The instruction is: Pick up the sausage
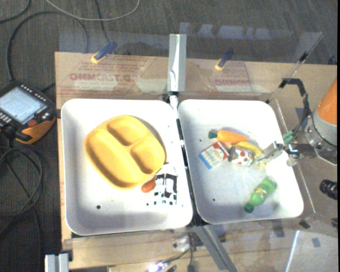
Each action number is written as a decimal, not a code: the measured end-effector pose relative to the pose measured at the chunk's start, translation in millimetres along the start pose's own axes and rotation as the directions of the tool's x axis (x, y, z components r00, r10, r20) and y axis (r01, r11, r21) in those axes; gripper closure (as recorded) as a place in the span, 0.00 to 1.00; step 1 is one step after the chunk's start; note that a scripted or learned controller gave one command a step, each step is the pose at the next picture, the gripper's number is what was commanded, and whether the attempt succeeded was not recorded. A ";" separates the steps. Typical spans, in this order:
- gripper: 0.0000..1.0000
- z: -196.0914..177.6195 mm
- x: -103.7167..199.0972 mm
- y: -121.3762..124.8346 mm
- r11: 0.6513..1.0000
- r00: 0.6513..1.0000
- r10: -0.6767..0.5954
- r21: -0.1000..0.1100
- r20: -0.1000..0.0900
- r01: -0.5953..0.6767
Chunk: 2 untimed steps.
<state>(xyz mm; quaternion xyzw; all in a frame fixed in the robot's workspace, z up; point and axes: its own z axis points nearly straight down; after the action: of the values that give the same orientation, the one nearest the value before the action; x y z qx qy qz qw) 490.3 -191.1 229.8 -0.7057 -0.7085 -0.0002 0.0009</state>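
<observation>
The sausage (148, 186) is a small red-orange piece in the left bin (73, 152), lying at the front right edge of the yellow divided plate (124, 149) and partly tucked under it. My gripper (270, 151) is over the right bin (272, 118), near its right wall, close to a yellow item (251, 147) and far from the sausage. The arm (323, 130) reaches in from the right.
A black-and-white patterned piece (166, 188) lies right beside the sausage. The right bin holds a carrot (232, 135), a small carton (213, 155), a small can (242, 157) and a green bottle (259, 194). A divider (183, 152) runs between the bins.
</observation>
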 end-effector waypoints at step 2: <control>1.00 131.8 25.2 -5.0 1.000 1.000 0.017 -0.002 -0.001 -0.017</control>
<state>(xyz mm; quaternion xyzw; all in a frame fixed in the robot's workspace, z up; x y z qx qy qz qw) 485.0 -165.7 98.0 -0.7116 -0.7026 -0.0011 0.0005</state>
